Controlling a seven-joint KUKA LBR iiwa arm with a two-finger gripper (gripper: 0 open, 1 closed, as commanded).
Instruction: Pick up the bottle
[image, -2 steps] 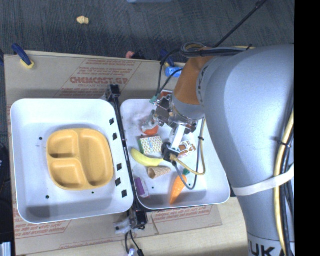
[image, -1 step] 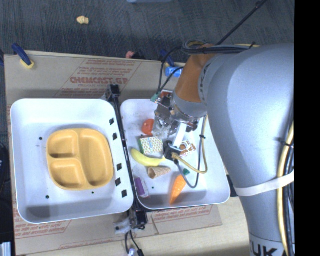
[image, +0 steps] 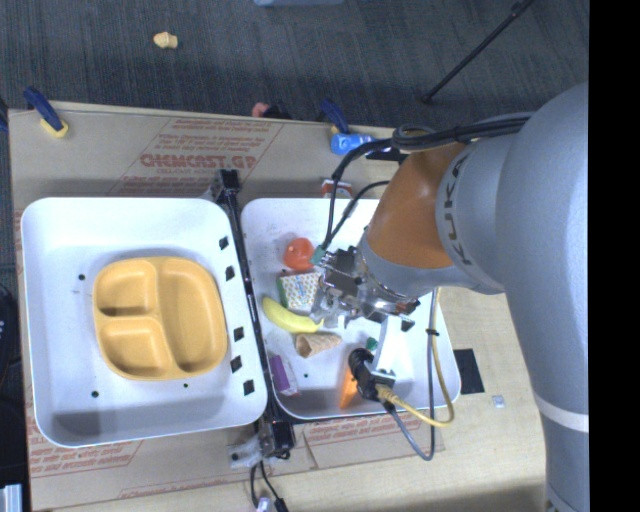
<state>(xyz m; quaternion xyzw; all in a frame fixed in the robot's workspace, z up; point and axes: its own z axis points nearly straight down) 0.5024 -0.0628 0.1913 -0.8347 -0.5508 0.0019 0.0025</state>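
My gripper (image: 336, 298) hangs low over the middle of the right bin (image: 420, 385), with the big grey and orange arm covering most of that bin. Just to its left lies a small white object with a dotted pattern (image: 299, 290) and a teal bit at its upper right end; it may be the bottle, but I cannot tell for sure. The gripper's metal tip touches or nearly touches that object's right side. A small purple object (image: 281, 375) lies near the bin's front left corner.
In the right bin are also a red round item (image: 297, 252), a yellow banana (image: 288, 317), a tan cone (image: 318, 345) and an orange piece (image: 347, 390). The left bin (image: 50, 300) holds a yellow divided plate (image: 160, 315). Clamps sit along the bench's far edge.
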